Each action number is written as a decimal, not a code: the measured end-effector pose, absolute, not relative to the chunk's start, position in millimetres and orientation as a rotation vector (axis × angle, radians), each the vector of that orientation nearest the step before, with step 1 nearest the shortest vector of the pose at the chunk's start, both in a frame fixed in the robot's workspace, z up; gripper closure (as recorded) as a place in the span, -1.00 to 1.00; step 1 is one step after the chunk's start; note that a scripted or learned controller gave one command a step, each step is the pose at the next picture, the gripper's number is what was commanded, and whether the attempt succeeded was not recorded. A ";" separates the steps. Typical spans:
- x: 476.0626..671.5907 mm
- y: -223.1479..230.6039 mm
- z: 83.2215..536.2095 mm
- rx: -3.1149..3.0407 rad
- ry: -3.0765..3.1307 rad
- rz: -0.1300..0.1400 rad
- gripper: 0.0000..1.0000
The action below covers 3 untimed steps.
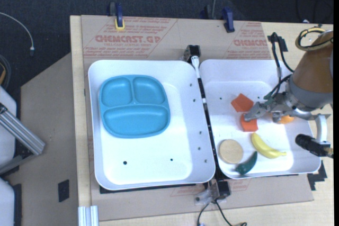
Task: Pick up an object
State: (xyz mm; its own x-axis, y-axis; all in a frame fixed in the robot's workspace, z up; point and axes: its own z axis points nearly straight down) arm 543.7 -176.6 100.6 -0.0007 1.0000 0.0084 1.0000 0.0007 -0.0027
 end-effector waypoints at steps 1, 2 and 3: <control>546.2 -177.5 115.5 -2.220 -2.227 -0.012 1.00; 544.7 -183.2 160.1 -2.226 -2.226 -0.003 1.00; 546.2 -183.7 208.3 -2.225 -2.228 -0.004 1.00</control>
State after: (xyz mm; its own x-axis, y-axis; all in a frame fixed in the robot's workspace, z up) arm 546.2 -183.7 208.3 -0.0013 1.0000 -0.0029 1.0000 0.0014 0.0068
